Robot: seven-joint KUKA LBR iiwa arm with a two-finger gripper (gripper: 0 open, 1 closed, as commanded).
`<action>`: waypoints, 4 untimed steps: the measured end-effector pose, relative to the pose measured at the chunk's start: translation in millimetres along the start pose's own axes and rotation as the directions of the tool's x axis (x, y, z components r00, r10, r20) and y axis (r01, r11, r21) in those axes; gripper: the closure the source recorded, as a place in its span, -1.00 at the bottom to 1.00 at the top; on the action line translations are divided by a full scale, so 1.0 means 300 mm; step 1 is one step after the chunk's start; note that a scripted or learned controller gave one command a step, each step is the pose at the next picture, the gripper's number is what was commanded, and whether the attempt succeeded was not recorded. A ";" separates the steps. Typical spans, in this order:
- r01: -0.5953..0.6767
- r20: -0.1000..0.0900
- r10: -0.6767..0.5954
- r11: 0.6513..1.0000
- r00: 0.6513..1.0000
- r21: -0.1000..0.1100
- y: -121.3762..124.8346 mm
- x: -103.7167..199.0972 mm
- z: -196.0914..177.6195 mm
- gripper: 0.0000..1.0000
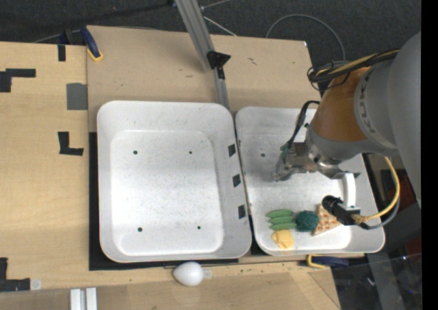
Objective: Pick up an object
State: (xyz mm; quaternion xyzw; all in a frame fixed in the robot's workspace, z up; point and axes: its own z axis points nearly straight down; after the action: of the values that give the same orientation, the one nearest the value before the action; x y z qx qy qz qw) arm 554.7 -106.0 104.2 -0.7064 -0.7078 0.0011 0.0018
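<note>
Presently: gripper hangs over bare floor of right bin; jaw state cannot be told. Within that bin, along near edge: green pea pod, dark green broccoli piece, yellow corn piece, pizza slice, clustered together. White egg on bench, outside left bin, just beyond its near rim.

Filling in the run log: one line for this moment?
gripper over right bin, nothing held | toys at bin's near edge | left bin | white ball on bench
</note>
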 end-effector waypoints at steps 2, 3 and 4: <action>-0.001 0.002 0.001 1.000 1.000 -0.008 0.013 -0.036 -0.387 1.00; 0.000 0.002 0.000 1.000 1.000 -0.008 0.022 -0.032 -0.530 1.00; 0.005 -0.001 -0.005 1.000 1.000 -0.004 0.020 0.145 -0.543 1.00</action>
State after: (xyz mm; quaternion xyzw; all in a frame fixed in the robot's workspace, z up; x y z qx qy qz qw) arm 561.5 -62.6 267.2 -0.7047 -0.7095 -0.0005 0.0007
